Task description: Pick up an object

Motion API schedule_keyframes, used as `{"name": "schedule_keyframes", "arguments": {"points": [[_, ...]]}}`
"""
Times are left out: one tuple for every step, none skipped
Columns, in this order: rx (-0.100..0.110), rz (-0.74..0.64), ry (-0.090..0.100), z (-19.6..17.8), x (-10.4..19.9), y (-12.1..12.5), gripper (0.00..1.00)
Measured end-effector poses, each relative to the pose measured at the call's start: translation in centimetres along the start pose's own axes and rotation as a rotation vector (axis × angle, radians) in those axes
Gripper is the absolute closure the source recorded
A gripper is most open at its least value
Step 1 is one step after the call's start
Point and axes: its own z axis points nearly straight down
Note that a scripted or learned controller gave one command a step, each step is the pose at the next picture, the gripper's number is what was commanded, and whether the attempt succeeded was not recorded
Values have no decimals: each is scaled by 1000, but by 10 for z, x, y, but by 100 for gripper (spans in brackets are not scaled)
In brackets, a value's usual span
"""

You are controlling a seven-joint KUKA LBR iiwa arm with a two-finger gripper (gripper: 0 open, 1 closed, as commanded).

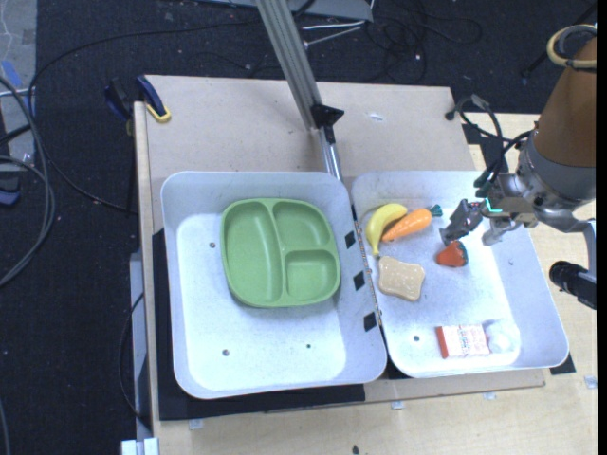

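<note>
The right bin (531, 297) holds a yellow banana (382, 224), an orange carrot (408, 225), a slice of toast (400, 279), a small red strawberry-like piece (452, 254) and a red and white carton (469, 340). My gripper (470, 222) hangs over the right bin's upper middle, just above and beside the red piece. The fingers point down and left toward it. Nothing shows between them.
The left bin (190, 349) carries a green three-compartment plate (281, 251). A slanted metal pole (294, 55) crosses above the bench toward the seam between the bins. The arm's orange band (569, 112) fills the right side.
</note>
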Motion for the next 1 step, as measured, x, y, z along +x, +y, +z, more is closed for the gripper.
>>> {"name": "schedule_keyframes", "arguments": {"points": [[-2, 0, 0, -1, 0, 0, 0]]}}
